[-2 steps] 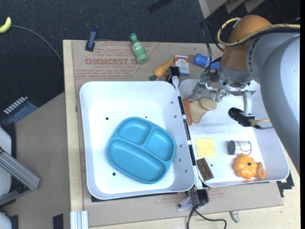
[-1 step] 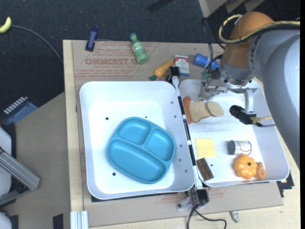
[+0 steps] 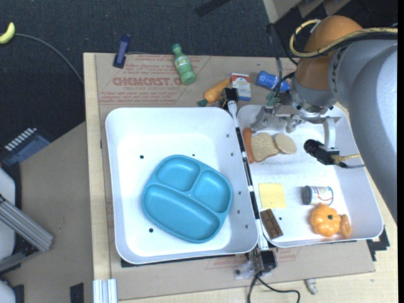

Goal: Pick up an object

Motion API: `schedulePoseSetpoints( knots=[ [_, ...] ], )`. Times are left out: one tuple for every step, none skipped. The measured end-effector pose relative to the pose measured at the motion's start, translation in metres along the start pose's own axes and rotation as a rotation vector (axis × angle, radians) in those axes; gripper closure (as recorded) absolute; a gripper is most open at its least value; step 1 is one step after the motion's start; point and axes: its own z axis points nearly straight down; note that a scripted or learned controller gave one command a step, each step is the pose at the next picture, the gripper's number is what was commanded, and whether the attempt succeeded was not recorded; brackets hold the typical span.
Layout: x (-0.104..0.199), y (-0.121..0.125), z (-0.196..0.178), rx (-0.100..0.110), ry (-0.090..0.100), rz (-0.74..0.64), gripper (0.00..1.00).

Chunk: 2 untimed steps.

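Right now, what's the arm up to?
The KUKA arm reaches in from the right, and its gripper is low at the far end of the right bin, just above the bread slice. Nothing is visibly held. The blue divided plate sits alone in the left bin.

So there's just the one camera, mounted up above the bench point(image 3: 158, 74) and looking down at a slant, not straight overhead. It's far enough back to fit both white bins in one shot: the left bin point(image 3: 120, 169) sits around the middle of the picture, the right bin point(image 3: 360, 194) off toward the right side. The far edge of the bench runs near the top, with dark floor point(image 3: 63, 5) showing beyond it and down the left. The arm point(image 3: 372, 74) comes in from the upper right, big and close to the lens.
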Motion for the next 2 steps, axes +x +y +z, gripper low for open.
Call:
schedulePoseSetpoints(
  knots=[
    [-0.027,-0.067,-0.019,0.011,0.002,0.002,0.0],
    [-0.045,-0.141,0.013,0.011,0.002,0.003,0.0]
  ],
)
